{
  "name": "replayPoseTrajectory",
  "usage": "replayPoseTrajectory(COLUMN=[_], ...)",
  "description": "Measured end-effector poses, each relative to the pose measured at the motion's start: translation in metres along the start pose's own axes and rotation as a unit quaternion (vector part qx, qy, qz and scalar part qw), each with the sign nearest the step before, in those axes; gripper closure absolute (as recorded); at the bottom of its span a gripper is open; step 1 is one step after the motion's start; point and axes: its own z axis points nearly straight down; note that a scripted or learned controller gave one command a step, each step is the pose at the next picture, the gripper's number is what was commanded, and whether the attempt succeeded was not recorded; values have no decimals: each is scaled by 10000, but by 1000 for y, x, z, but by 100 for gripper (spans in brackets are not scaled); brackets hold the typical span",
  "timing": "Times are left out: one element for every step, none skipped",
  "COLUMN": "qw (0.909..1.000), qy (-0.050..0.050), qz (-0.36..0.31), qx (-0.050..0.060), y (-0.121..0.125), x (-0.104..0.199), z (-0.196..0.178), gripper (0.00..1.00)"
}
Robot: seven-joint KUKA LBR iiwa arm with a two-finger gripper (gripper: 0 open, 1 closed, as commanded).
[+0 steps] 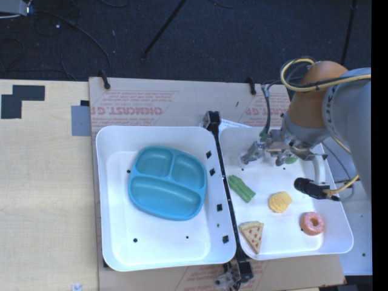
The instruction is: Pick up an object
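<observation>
My claw hangs in the far part of the right bin; I cannot tell how it is set. The nearest thing is the green bean pod, lying down and to the left of it, its long axis running diagonally from upper left to lower right, just beside the divider.

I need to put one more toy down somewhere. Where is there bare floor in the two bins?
Left bin: bare strips around the blue plate, widest below it. Right bin: crowded, with the green piece, yellow piece, donut, pizza slice and gripper; small gap between slice and donut.
</observation>
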Motion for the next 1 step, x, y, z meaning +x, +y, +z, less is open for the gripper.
replayPoseTrajectory(qw=[10000], qy=[16], qz=[-1], qx=[18], y=[1], x=[0], z=[-8], gripper=[100])
